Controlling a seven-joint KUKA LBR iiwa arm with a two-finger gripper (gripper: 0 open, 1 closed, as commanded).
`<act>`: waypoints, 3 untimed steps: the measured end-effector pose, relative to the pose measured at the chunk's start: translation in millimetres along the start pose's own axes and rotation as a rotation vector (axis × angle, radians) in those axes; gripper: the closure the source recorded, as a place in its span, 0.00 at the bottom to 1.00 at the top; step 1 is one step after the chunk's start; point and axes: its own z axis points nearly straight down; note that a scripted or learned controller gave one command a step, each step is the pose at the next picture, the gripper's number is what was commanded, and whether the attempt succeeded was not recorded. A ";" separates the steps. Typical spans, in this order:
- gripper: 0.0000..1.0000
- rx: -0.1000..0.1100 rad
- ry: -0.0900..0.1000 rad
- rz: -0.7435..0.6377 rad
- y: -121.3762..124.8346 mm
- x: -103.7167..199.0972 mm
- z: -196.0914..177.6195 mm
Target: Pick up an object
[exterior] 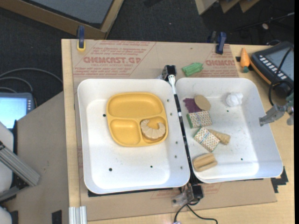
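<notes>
1. Nearest the camera, a tan roll is seen lying in the front of the right bin, close to the wall it shares with the left bin.
2. Just behind the roll, a patterned packet is found touching a cone; a second patterned packet lies beyond, with a purple piece and a round tan disc at its far side. These items are bunched against the shared wall, which would crowd a grasp from that side.
3. A crumpled white item is noted apart from the cluster, toward the far side of the right bin; it is judged the easiest candidate to pick, being clear of neighbours.
4. In the left bin, a yellow divided plate is recorded, with a ring-shaped pastry resting in its front right compartment.
5. The gripper is seen at the right rim of the right bin, well apart from every item; nothing is held. Whether it is spread or pressed together cannot be told.
6. Beyond the bins, a green item lies on the worktop, outside the picking area.
7. The pick is judged not yet begun.
</notes>
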 end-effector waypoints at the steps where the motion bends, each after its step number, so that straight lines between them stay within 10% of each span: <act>1: 0.00 0.010 0.006 -0.005 60.4 20.3 125.2; 2: 0.00 -0.001 0.001 -0.005 117.0 42.5 199.4; 3: 0.00 -0.005 0.001 -0.006 171.5 86.5 194.6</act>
